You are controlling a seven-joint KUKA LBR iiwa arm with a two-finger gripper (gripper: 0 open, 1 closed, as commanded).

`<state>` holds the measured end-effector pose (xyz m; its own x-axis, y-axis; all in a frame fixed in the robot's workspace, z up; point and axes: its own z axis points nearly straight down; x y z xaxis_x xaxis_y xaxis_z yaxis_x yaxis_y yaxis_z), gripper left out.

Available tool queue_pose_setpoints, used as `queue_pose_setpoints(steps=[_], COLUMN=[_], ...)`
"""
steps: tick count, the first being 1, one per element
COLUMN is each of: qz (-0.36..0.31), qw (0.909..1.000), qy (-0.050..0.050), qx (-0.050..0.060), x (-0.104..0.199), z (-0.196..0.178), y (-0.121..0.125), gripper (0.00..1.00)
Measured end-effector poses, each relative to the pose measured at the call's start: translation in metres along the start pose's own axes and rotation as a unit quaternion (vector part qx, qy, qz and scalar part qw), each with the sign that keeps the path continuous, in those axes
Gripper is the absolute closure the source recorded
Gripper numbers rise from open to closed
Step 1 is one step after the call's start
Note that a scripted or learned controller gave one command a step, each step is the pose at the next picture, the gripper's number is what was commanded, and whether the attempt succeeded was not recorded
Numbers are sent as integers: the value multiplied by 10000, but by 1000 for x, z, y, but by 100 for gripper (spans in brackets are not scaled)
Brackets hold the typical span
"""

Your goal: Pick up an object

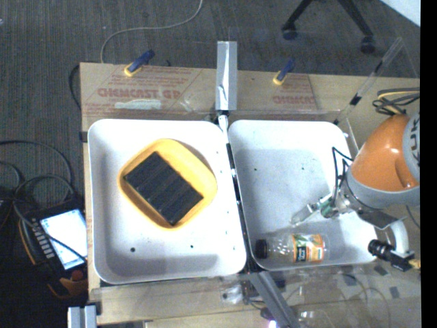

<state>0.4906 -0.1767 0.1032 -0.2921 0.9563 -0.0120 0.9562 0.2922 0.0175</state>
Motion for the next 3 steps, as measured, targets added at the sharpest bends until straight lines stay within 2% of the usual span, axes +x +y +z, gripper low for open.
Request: queue_pose_setpoints(steps=[1, 2, 3], qz=[1949, 2609, 3427], qw=[9808, 9653, 9393], qy=[35, 20, 30], qx=[108, 110, 123], x=[-2, -28, -66], z=[4, -73, -19], y=[52, 72, 98], gripper=[0, 0, 0])
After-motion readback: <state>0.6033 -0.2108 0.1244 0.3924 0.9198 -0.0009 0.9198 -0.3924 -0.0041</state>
